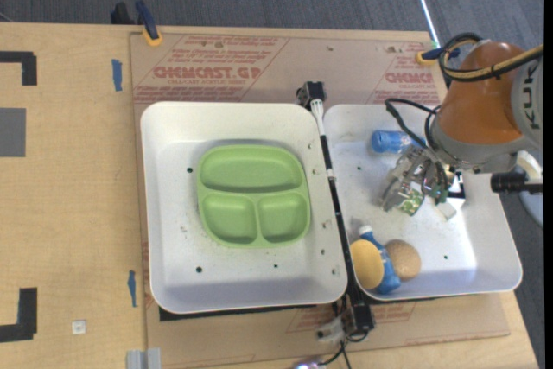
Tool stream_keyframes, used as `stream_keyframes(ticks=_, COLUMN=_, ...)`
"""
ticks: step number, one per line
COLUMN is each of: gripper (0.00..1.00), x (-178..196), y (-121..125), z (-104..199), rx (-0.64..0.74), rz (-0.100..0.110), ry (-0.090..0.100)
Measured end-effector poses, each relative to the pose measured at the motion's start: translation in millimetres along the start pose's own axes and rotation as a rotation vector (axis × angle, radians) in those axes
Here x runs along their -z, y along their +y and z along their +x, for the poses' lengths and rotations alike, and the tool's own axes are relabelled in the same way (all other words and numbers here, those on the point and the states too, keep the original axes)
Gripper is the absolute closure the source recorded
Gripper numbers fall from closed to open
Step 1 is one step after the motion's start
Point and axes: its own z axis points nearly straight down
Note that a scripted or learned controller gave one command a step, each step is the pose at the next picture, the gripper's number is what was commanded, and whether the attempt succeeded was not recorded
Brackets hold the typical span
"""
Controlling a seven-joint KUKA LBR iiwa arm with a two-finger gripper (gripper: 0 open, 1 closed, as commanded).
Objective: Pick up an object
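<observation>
My gripper (404,190) hangs over the middle of the right bin (484,268), under the orange wrist band. A small blue object (387,140) lies just up and left of it, near the bin's back wall. At the bin's front left a yellow rounded object (366,262) and a tan ball (403,258) rest side by side, with a blue piece (390,279) beneath them. A small green bit (414,204) shows right at the gripper's tip; I cannot tell whether it is a loose object or part of the tool.
The left bin (164,143) holds a green divided plate (255,193). A black bracket (311,92) and a ridge run between the two bins. Cables loop around the wrist at the right bin's back right corner.
</observation>
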Motion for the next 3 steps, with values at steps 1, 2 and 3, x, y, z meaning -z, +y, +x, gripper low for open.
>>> stream_keyframes(ticks=1, gripper=1.0, x=89, y=16, z=70, rx=0.103, rz=0.004, ry=0.011)
stream_keyframes(ticks=2, gripper=1.0, x=8, y=-15, z=71, rx=0.543, rz=0.001, ry=0.013)
stream_keyframes(ticks=3, gripper=0.0, x=8, y=-15, z=71, rx=0.543, rz=0.001, ry=0.012)
